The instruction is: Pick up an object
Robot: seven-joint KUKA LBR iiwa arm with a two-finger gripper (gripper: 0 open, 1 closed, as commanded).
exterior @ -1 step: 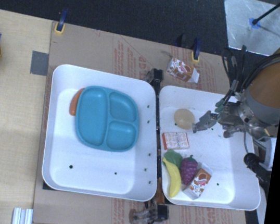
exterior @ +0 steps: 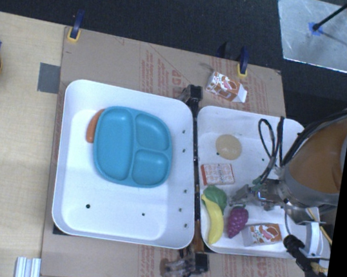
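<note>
Banana (exterior: pixel 214 218) lies lengthwise, near the claw (exterior: pixel 250 195).

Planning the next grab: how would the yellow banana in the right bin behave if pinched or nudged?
The banana looks like a smooth moulded toy, so probably stiff, light and somewhat slippery. Its curve may make it pivot rather than slide straight. It lies close beside the purple grapes, so a nudge would likely shift both.

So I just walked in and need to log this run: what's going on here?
The arm reaches in from the right over the right bin, its gripper low beside the grapes. Nothing is visibly held. That bin also holds a banana, a green piece, a tan disc and two small packets. The left bin holds a blue plate.
</note>
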